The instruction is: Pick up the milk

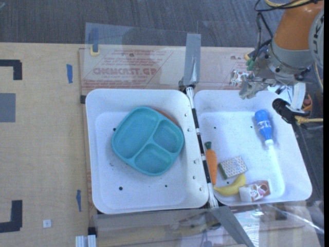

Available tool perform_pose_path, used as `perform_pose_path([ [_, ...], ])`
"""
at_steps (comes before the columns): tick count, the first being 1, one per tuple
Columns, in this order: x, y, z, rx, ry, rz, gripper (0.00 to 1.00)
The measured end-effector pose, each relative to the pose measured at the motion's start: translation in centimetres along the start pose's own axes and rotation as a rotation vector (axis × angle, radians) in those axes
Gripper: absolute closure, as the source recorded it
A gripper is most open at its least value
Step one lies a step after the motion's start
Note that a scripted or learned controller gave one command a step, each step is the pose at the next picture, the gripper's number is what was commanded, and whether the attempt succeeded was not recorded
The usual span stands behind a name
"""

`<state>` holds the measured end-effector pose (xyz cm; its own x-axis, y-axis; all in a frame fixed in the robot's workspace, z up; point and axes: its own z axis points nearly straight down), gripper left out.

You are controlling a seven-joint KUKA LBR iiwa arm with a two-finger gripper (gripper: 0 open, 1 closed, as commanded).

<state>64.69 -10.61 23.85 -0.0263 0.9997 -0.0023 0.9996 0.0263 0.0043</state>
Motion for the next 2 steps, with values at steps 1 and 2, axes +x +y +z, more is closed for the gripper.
perform_pose_path([
  [1, -5.6, -3.1, -8.1, 0.002, -0.001, 0.373, 1.00],
  [2, 1.3, -10.2, 0.7, 0.007, 0.002, 0.369, 1.00],
])
